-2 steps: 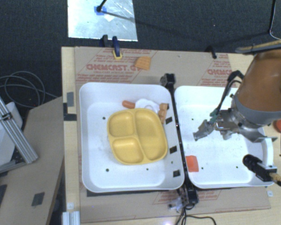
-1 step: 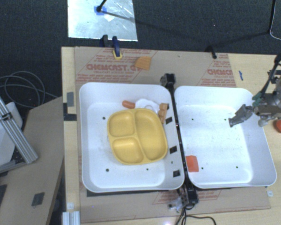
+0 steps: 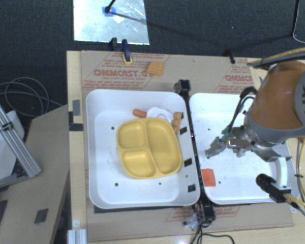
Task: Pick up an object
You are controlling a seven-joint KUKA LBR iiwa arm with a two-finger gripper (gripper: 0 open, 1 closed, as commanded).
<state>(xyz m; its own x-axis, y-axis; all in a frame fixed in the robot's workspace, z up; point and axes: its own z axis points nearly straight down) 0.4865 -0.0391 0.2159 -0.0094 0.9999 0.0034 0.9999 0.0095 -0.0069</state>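
My gripper hangs over the right bin, its tip pointing left and down, with nothing seen between its fingers. An orange-red block lies on the right bin's floor just below the gripper tip, near the divider. In the left bin sits a yellow three-compartment plate. Behind the plate lie a small orange sausage-shaped piece, a white object and a tan piece.
A tan sponge-like piece lies on the cardboard behind the bins. A black divider with clamps runs between the bins. The arm's orange band and a black bracket overhang the right bin's right side.
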